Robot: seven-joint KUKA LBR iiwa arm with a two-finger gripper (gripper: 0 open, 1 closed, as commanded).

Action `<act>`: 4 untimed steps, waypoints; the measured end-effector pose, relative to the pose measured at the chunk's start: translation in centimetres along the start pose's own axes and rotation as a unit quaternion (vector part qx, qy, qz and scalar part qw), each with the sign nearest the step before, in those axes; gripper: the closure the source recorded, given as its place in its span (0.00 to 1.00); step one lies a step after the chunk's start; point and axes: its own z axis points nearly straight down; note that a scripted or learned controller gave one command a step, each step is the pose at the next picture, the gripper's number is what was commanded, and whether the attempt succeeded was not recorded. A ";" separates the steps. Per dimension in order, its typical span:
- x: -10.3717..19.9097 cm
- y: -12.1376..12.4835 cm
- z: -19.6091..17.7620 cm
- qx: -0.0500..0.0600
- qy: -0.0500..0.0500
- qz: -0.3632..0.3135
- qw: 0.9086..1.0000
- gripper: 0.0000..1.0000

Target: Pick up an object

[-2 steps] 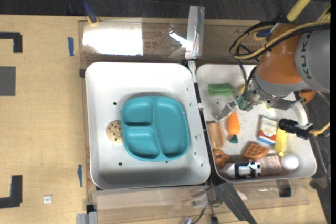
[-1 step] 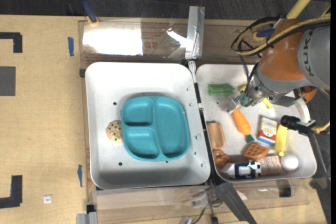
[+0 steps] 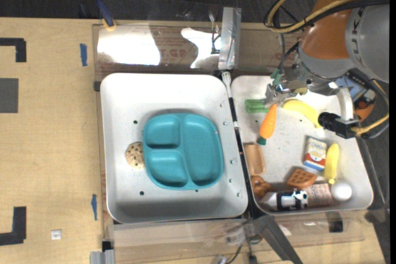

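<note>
- Nearest, along the front wall of the right shallow white bin [image 3: 362,195]: a black-and-white toy cow [image 3: 288,200] and a brown waffle piece [image 3: 301,178].
- Mid-bin: an orange plastic carrot [image 3: 267,123], tilted.
- Farthest: the two-finger gripper [image 3: 276,91], just above the carrot's top; finger opening cannot be determined.

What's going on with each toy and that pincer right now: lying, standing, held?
pincer: low over the right bin's far end, above the carrot
carrot: lying slanted, free
banana: lying on the bin floor
teal tray: flat in the left bin
cookie: beside the tray's left edge
waffle: lying flat
</note>
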 end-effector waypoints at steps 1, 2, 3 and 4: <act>-5.4 -1.8 6.9 0.008 0.001 -0.024 1.000 1.00; 1.2 0.8 0.1 0.001 0.000 0.117 0.993 1.00; 1.1 0.7 0.2 0.003 0.000 0.118 0.993 0.00; -1.9 -9.7 7.4 0.007 0.001 0.032 0.999 0.00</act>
